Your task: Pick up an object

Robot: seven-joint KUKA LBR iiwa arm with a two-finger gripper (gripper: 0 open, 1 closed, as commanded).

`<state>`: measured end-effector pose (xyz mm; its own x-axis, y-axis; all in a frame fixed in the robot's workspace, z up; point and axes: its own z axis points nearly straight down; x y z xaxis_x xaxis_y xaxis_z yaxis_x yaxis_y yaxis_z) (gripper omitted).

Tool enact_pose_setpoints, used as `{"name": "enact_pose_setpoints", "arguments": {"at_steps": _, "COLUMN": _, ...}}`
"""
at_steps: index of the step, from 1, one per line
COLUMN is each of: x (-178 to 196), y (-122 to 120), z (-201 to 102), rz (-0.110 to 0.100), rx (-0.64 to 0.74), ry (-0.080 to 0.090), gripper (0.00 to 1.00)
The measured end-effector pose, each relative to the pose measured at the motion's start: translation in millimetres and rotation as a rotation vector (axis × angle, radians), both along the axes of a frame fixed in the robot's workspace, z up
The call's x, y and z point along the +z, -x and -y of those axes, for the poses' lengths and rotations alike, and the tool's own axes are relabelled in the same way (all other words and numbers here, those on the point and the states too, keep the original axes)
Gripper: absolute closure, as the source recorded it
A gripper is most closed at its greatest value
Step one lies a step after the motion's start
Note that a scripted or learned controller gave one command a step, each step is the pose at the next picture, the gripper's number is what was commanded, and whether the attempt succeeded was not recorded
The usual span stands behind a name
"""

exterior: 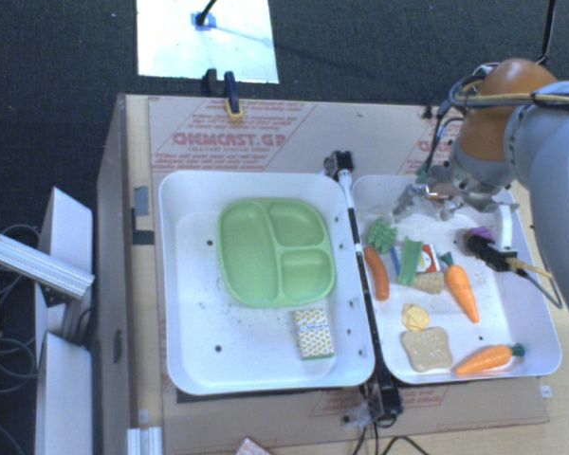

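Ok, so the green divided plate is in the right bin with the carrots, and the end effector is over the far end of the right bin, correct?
Not quite. The camera view shows the green divided plate in the left bin, beside a small patterned box. The carrots do lie in the right bin, and the end effector is over that bin's far end.

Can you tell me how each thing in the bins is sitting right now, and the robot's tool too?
Green tray: flat in left bin, compartments bare.
Patterned box: lying flat below the tray.
Three carrots: lying in right bin.
Toast slice: lying flat.
Broccoli: lying near the divider.
Tool: low over right bin's far end, nothing visibly held.
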<state>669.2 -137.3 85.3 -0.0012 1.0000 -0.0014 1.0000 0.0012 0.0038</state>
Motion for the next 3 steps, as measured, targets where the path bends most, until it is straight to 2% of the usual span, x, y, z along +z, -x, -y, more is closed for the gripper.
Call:
{"name": "enact_pose_setpoints", "arguments": {"at_steps": 1, "x": -0.5, "y": 0.1, "z": -24.0, "rz": -0.002, "rx": 0.003, "ry": -0.002, "gripper": 0.0}}
{"name": "enact_pose_setpoints", "arguments": {"at_steps": 2, "x": -0.4, "y": 16.4, "z": -4.9, "rz": -0.003, "rx": 0.0, "ry": -0.001, "gripper": 0.0}}
{"name": "enact_pose_setpoints", "arguments": {"at_steps": 3, "x": -0.1, "y": -0.1, "z": -10.7, "rz": 0.0, "rx": 0.003, "ry": -0.001, "gripper": 0.0}}
